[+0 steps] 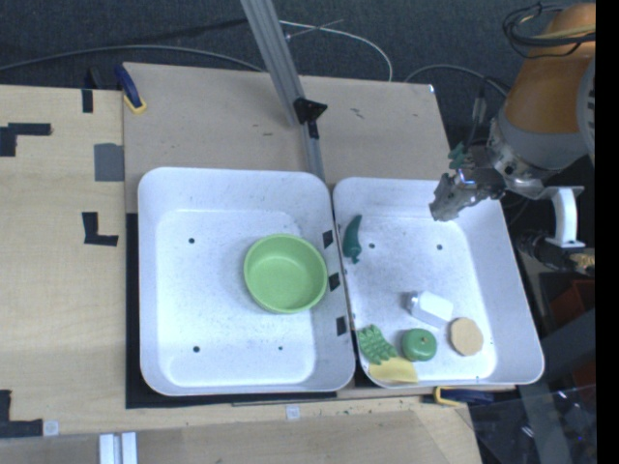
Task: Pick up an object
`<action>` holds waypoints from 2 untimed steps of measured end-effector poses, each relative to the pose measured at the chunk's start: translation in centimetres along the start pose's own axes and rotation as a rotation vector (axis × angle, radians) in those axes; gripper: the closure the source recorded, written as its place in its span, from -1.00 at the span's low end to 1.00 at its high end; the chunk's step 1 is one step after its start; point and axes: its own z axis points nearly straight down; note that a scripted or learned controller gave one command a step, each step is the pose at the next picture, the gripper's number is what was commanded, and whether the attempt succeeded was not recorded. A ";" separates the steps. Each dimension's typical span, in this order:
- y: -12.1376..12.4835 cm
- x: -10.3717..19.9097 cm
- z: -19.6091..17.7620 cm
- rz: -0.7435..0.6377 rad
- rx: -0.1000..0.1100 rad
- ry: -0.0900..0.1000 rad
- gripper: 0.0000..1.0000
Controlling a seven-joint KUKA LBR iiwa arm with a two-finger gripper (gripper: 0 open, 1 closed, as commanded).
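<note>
- The left bin (174, 259) holds one green bowl (284, 274) toward its right side, with bare white floor to the bowl's left.
- A dark green piece (352, 237) lies just inside the right bin's (503, 288) left wall.
- Along that bin's near edge sit a green ridged piece (372, 341), a yellow piece (397, 371), a round green object (419, 344), a white block (428, 306) and a tan disc (466, 335); the floor behind them is open.
- The hand (449, 201) hangs over the far right corner, holding nothing; its opening cannot be told.

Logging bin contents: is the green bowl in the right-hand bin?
No, the green bowl sits alone in the left bin.
</note>
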 end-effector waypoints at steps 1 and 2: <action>1.3 5.4 1.8 0.000 0.002 0.000 1.00; 3.3 11.0 3.3 0.000 0.002 0.000 1.00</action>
